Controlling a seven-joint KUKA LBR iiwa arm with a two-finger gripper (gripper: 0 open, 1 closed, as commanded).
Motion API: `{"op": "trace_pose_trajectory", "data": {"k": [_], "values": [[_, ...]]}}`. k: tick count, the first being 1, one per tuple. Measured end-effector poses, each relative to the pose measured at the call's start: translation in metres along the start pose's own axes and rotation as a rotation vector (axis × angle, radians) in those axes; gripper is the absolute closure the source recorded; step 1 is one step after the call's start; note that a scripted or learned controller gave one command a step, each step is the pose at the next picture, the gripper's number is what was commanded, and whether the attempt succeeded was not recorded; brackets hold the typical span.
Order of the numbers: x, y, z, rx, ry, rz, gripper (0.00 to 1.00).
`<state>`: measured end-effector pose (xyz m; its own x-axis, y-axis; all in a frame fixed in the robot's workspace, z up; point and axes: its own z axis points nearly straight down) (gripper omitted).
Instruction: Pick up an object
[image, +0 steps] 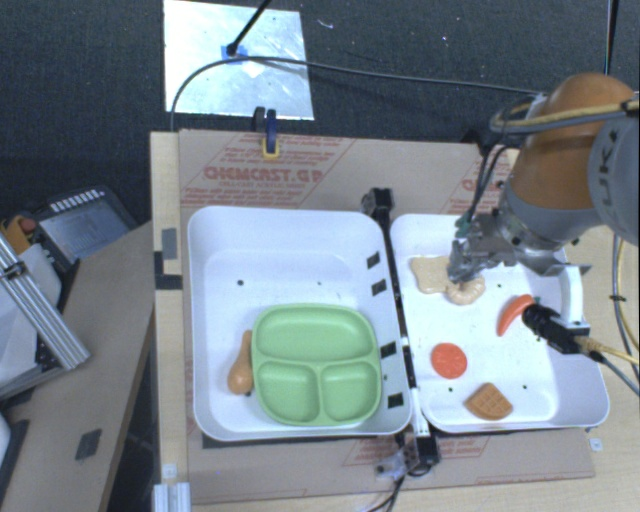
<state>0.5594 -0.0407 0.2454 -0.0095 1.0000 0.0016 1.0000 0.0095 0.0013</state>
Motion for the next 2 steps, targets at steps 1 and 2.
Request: {"op": "trace_pose_trajectory", "data": {"k": [1,2], "values": [[0.054,0.007,0.013,0.001,0.000,0.000,1.00],[0.111,0.032,0.010,-0.002,0.001,-0.001,1.00]]}}
